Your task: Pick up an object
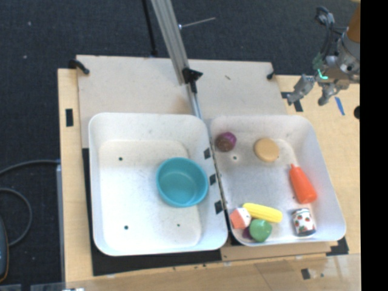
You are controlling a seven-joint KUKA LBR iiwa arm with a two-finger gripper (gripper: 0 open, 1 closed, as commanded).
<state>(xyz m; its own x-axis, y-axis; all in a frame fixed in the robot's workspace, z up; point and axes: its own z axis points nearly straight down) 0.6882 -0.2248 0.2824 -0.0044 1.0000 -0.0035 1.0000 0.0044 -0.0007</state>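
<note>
My gripper (pixel 316 93) hangs at the upper right, above the bench behind the right bin (pixel 321 143), with its two fingers spread apart and nothing between them. Inside that bin lie a purple ball (pixel 226 141), a tan round piece (pixel 266 150), an orange carrot-shaped toy (pixel 302 183), a yellow corn-like piece (pixel 262 212), a green ball (pixel 260 230), a small red and white block (pixel 240 217) and a white printed can (pixel 303 221). A blue bowl (pixel 182 182) sits in the left bin (pixel 109 132).
A slanted metal bar (pixel 173 38) runs from the top of the view down to the seam between the two bins. The bare bench board (pixel 133 83) stretches behind both bins. Dark floor surrounds the bench.
</note>
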